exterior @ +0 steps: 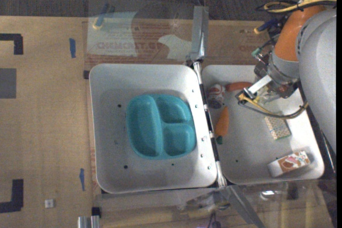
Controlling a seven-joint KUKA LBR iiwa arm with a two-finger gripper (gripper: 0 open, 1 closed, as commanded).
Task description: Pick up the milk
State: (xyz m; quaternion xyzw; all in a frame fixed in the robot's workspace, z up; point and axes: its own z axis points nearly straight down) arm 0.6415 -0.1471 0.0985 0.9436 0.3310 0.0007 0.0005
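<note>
The milk (289, 163) is a small white carton with an orange-brown label. It lies on its side in the front right corner of the right bin (251, 168). My gripper (271, 88) hangs over the back of that same bin, well behind the carton and apart from it. The grey wrist with its orange band sits just above it.
In the right bin, an orange carrot (223, 121) lies along the left wall. A small round can (215, 95) and another orange piece (235, 85) sit at the back left, and a patterned square packet (277, 127) lies mid-right. The left bin (107, 131) holds a teal divided plate (159, 125).
</note>
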